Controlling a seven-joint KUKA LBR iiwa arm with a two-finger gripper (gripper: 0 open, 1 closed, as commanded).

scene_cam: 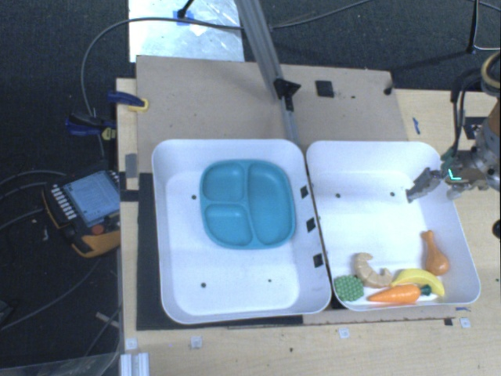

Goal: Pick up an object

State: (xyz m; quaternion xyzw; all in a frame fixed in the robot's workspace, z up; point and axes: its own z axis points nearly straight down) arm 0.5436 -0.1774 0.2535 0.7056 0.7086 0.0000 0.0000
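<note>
Camera view: we see the surface (352, 92) carrying two white bins side by side. The left bin (180, 280) holds a blue divided plate (247, 204). The right bin (368, 178) has the candidates, all bunched in its near right corner.

The arm (489, 143) comes in from the right; the gripper (427, 182) hangs over the right bin's far right part, well apart from the toys. One dark finger shows, nothing between the jaws that we can see. How far open they are, we cannot tell.

Pickable items, largest first:
- banana (423, 279), touching the carrot. Looks like moulded plastic, so we judge it light, stiff and slick. Grip across the middle of the curve.
- carrot (395, 294), lying along the near wall. Tapered, likely to squirt out, so take the thick end.
- drumstick (434, 255), a bit apart from the rest, near the right wall. Best access, we think; pinch across the narrow shank.
- tan curved piece (370, 269), unclear what it is.
- green bumpy ball (349, 288), tight in against the bin's left wall. It probably rolls, so poor first choice.

Nothing here looks fragile or heavy. Main risk, in our judgement, is slip and wall clearance.
</note>
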